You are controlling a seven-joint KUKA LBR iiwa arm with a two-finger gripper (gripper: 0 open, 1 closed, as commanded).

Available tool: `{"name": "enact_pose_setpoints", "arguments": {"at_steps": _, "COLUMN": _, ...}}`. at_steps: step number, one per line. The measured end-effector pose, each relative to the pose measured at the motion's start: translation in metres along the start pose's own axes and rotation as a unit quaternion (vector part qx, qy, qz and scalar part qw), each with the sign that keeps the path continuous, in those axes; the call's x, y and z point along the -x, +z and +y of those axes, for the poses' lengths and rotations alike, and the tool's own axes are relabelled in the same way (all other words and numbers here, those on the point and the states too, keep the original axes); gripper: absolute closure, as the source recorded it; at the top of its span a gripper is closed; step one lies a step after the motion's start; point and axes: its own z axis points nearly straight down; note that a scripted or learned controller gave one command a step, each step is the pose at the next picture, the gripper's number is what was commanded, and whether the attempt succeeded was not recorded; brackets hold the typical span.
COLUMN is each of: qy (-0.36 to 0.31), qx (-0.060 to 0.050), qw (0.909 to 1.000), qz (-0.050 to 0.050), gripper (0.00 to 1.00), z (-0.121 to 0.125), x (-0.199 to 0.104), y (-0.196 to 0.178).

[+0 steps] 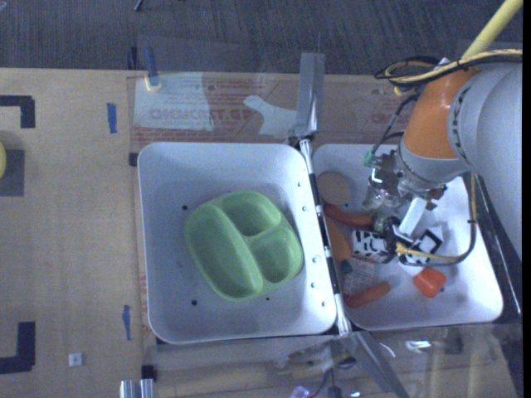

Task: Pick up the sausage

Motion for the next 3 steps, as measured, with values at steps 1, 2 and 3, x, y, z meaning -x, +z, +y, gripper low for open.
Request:
{"name": "enact_pose_setpoints", "arguments": {"at_steps": 1, "qy": 0.212, "qx": 0.003, "qw": 0.9772, "qz": 0.000, "gripper": 1.00, "z": 0.0387, "x": -0.0270, "y": 0.0075}}
{"name": "enact_pose_setpoints", "arguments": {"at_steps": 2, "qy": 0.214, "qx": 0.000, "qw": 0.9769, "qz": -0.002, "gripper": 0.00, "z": 0.0375, "x": -0.0244, "y": 0.0077}}
{"name": "enact_pose_setpoints", "arguments": {"at_steps": 3, "qy": 0.214, "qx": 0.000, "qw": 0.9769, "qz": -0.002, "gripper": 0.00, "z": 0.0375, "x": -0.0244, "y": 0.0077}}
